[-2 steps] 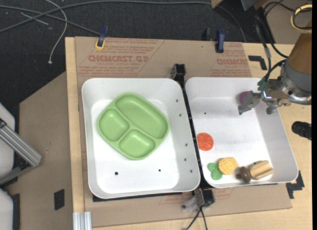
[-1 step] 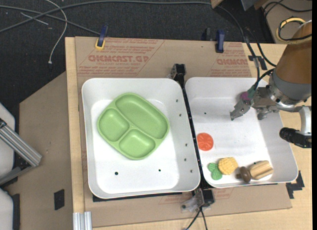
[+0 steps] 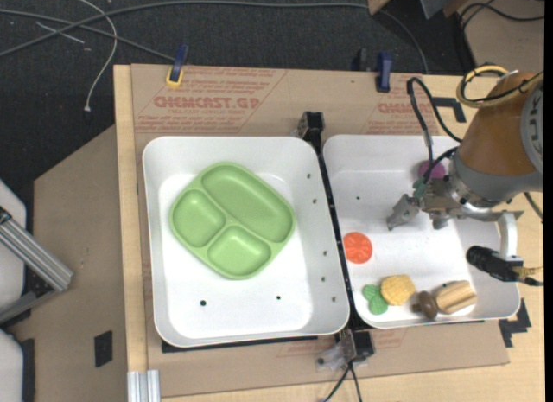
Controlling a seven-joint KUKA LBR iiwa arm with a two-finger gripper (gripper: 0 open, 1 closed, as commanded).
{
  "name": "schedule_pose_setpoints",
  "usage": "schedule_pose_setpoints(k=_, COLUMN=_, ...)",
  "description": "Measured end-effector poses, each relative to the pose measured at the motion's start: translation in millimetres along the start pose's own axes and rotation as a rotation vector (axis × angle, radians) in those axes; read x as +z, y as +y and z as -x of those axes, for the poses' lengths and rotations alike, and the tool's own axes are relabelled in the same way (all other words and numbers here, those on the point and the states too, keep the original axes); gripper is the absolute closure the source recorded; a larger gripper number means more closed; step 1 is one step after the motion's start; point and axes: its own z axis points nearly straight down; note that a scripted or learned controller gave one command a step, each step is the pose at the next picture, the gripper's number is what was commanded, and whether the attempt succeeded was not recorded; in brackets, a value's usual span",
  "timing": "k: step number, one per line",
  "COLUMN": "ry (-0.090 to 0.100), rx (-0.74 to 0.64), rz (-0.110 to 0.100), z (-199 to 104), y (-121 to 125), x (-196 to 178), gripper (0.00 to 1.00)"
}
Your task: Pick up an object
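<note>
From my feed, the gripper [image 3: 420, 217] is low over the middle of the right bin [image 3: 389, 167]. Its two fingers stand spread apart with only white bin floor between them, so it is open and holds nothing. The things I could pick all sit in that same bin. Closest is an orange round piece [image 3: 358, 248], lying flat just left of and below the gripper near the bin's left wall; it is apart from the fingers and has no long axis to speak of. Along the near edge lies a yellow corn piece [image 3: 397, 289] with its long axis roughly left to right, its green leafy end [image 3: 374, 298] pointing left towards the near left corner. Just right of it is a tan and brown piece [image 3: 447, 297], also lying lengthwise left to right and tilted slightly up on the right, its darker brown end towards the corn. I cannot tell whether the two touch. A small purple thing [image 3: 435, 169] shows behind the gripper, partly hidden by the arm. The left bin [image 3: 173, 305] holds a green divided plate [image 3: 232, 219], lying flat with its three compartments facing up. Both bins rest on the table [image 3: 225, 98].
</note>
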Motion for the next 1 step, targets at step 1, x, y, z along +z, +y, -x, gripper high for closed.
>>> schedule_pose_setpoints(k=1, ry=-0.002, rx=0.000, rz=0.009, z=0.5, y=2.2, x=-15.1, gripper=1.00)
